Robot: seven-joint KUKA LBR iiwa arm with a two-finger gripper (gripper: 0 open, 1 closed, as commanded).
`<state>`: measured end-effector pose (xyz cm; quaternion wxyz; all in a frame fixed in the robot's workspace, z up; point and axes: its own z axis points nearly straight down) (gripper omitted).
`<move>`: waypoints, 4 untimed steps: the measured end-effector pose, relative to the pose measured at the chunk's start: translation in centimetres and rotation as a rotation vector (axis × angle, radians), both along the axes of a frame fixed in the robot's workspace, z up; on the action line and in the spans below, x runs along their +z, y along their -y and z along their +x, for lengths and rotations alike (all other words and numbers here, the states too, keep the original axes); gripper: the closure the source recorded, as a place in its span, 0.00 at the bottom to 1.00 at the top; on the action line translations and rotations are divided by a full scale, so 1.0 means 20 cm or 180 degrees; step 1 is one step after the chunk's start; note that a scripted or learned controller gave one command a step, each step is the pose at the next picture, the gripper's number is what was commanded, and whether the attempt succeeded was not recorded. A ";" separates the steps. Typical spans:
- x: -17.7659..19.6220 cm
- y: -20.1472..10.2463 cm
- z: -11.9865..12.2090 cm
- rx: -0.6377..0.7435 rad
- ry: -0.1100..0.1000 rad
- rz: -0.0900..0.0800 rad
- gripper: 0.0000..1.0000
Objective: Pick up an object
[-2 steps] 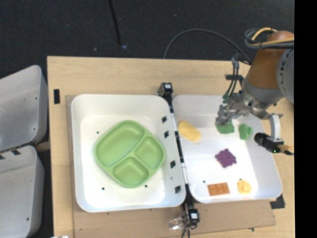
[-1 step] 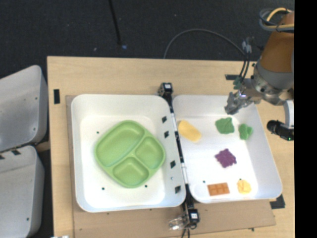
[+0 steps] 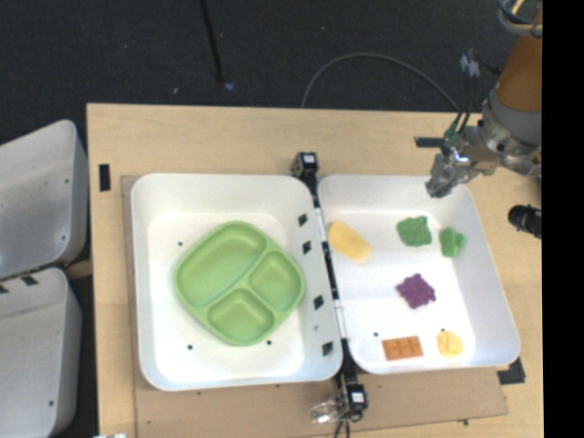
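Note:
The right bin (image 3: 365, 203) holds several small objects: a yellow oval piece (image 3: 349, 242) at its left, a green leafy piece (image 3: 414, 231), a smaller green piece (image 3: 452, 242), a purple cluster (image 3: 416, 290), an orange waffle-like block (image 3: 401, 348) and a small yellow piece (image 3: 449, 343). My gripper (image 3: 441, 183) hangs over the bin's far right corner, above and behind the green pieces. Nothing shows between its tips.
The left bin (image 3: 155, 199) carries a green divided plate (image 3: 239, 282). A black divider strip (image 3: 319, 263) runs between the two bins. A cable (image 3: 365, 60) loops over the dark floor behind the bench. White surfaces (image 3: 36, 208) stand at the far left.

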<state>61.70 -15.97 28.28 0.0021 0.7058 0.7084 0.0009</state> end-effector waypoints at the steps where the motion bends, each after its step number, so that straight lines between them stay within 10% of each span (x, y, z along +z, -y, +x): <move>1: 0.00 -0.24 -0.11 0.0005 -0.0015 0.0006 1.00; 4: -0.18 -1.00 -0.30 0.0009 -0.0023 0.0008 1.00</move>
